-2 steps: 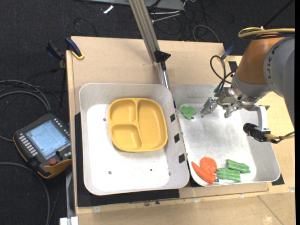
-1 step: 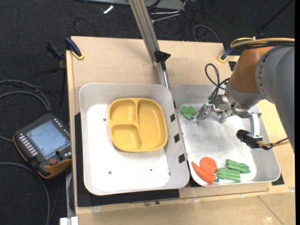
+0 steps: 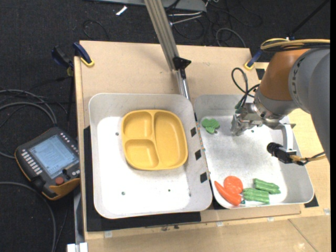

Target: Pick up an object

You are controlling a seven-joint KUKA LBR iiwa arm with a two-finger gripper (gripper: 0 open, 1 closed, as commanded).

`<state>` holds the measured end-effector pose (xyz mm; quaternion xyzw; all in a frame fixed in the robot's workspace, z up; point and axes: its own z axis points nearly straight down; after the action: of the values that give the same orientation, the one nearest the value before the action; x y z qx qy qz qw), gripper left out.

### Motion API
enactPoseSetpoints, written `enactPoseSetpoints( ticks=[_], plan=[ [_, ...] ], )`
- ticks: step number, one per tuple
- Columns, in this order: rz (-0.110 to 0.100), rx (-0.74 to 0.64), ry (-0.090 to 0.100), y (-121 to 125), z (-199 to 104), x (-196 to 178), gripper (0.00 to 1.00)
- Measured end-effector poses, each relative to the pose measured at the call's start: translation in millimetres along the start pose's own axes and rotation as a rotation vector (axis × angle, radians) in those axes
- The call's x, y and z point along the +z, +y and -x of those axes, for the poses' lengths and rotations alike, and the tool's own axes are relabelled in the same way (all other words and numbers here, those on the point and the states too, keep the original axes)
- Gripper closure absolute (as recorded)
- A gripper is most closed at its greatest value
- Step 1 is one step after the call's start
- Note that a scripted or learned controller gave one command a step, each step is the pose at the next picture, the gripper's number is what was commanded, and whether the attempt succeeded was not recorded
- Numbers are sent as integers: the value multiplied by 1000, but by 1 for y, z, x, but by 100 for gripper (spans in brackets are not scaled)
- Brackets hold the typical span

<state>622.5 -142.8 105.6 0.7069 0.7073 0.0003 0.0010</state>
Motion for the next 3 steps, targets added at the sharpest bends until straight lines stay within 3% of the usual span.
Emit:
enactPoseSetpoints(
  ticks=[2,3],
  plan=[
    [6,-2,-1,6,6,-112,100],
    [3,-2,0,7,6,-137,100]
  ],
)
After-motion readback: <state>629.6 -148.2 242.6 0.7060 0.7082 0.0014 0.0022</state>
